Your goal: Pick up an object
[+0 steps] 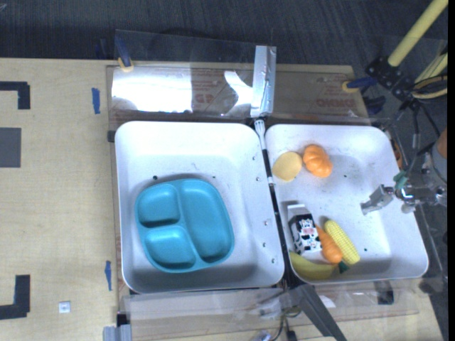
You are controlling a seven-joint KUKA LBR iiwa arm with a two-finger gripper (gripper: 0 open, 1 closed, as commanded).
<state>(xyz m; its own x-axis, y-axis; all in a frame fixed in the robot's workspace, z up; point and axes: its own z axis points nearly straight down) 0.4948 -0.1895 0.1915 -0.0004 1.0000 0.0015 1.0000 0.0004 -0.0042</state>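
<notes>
The gripper hangs over the right side of the right bin, its finger spread impossible to judge from above. Toy food lies below it: an orange pumpkin touching a pale yellow round fruit at the far left, and a corn cob, carrot, banana and black-and-white carton clustered near. A blue divided plate sits in the left bin.

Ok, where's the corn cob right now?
The corn cob lies in the right bin, near its front edge, touching the carrot on its left, just above the banana.
</notes>
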